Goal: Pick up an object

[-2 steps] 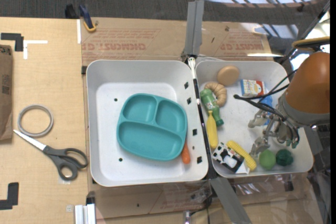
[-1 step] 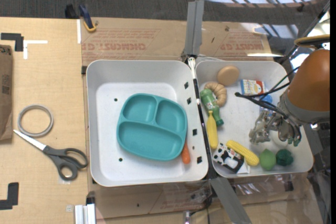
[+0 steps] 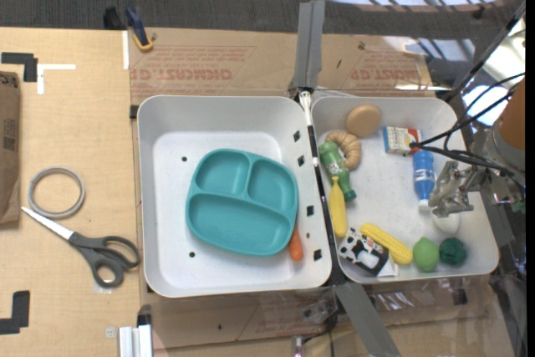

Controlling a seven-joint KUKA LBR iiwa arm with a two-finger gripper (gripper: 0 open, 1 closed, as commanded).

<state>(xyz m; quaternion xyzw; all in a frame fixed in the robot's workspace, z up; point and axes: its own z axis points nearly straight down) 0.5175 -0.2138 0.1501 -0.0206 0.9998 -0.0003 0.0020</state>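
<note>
— Where is the gripper seen?
— Low over the right bin, just beside a blue bottle; whether the jaws are parted cannot be told, and nothing is seen held.
— What else is found there?
— Corn, a lime and a green ball are laid near the front wall.
— And the left bin?
— A teal plate is kept there.

arm: reaching in from the right edge, orange band showing at the far right | wrist: angling down and leftward, cables trailing across it | gripper: hanging low, metal fingers pointing down | grip state: too blurred to be judging, possibly nothing between them
</note>
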